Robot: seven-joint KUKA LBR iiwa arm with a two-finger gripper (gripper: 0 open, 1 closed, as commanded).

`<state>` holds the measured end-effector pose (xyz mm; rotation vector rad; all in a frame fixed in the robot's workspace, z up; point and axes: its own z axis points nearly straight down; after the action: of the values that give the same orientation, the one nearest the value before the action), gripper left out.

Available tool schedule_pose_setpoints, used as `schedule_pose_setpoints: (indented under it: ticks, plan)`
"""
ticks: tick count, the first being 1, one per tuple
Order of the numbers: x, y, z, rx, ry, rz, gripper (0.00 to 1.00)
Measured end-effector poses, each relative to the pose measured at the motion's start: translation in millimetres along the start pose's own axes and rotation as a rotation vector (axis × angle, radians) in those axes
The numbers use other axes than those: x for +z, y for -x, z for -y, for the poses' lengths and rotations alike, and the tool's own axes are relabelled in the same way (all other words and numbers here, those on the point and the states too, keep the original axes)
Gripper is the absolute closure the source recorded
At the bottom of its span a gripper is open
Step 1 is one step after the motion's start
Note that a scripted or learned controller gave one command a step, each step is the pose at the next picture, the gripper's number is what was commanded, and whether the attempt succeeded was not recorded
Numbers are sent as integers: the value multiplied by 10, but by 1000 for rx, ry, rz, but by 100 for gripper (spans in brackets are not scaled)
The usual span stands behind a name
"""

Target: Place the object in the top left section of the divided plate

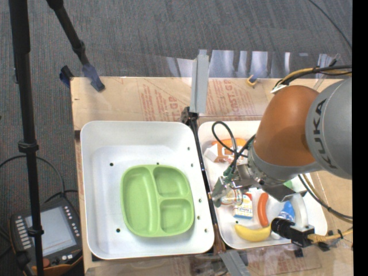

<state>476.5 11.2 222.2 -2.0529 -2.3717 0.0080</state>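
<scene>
Divided plate [156,200]: lime green, three sections, lying flat in the left bin [98,154]. Gripper [221,190]: low over the right bin [230,237], at the plate's 3 o'clock; finger state cannot be told. Nearby: banana [253,232], at the gripper's 5 o'clock.

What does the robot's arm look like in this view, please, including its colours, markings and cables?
The arm is a thick, rounded body, grey with a broad orange band above the wrist. White KUKA lettering runs along the grey shell. A black cable loops beside the wrist, and the gripper below is a small metallic part with green details.
</scene>
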Motion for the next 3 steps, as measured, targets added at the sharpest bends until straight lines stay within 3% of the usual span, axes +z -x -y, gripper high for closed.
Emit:
schedule_pose_setpoints:
  ticks: [1,2,3]
  plan:
    - [391,-814,-771,-351,-1,1,100]
    - [44,-1060,-1467,-549,2,2,100]
    - [203,-621,-615,-506,0,1,100]
